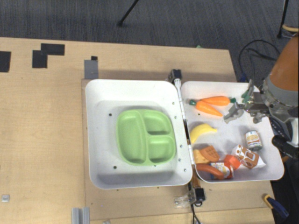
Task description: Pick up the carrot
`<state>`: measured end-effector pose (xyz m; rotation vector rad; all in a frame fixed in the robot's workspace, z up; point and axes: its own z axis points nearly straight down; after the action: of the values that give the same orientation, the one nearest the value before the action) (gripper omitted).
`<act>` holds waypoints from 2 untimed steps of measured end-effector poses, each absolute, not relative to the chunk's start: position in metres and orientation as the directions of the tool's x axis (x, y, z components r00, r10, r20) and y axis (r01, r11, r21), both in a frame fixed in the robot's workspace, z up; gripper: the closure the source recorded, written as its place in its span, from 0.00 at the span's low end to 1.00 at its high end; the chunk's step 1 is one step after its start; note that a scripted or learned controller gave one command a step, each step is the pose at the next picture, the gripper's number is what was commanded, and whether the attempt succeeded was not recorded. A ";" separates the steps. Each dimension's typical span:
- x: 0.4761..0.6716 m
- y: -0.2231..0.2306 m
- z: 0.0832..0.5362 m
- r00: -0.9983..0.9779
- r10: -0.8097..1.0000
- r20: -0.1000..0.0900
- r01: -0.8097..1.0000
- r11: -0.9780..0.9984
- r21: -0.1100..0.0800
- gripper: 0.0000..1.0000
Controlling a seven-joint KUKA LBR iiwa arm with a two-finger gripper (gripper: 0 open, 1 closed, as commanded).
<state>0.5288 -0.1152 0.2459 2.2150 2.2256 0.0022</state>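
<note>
A carrot [215, 100] lies in the far part of the right bin [275, 174], its green top pointing right. Just in front of it lies a second orange carrot-like piece [209, 108] with its green end to the left. My gripper [238, 104] hovers right beside the carrot's green top, coming in from the right. It is open, with one finger [231, 114] near the carrot's right end and the other [246, 94] farther back. Nothing sits between the fingers.
A green divided plate [145, 136] sits in the left bin [93, 125]. The right bin also holds a banana [202, 131], a small can [252, 140], a brown-and-white carton [247, 157] and several orange and red food items [212, 164] along its near side.
</note>
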 end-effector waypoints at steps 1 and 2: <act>0.621 -0.083 0.223 -0.062 0.998 0.000 0.998 0.062 0.002 0.00; 0.632 -0.090 0.086 -0.031 1.000 -0.001 0.999 0.031 0.005 0.00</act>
<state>0.6316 -0.0895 0.0857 2.1834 2.2532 0.0045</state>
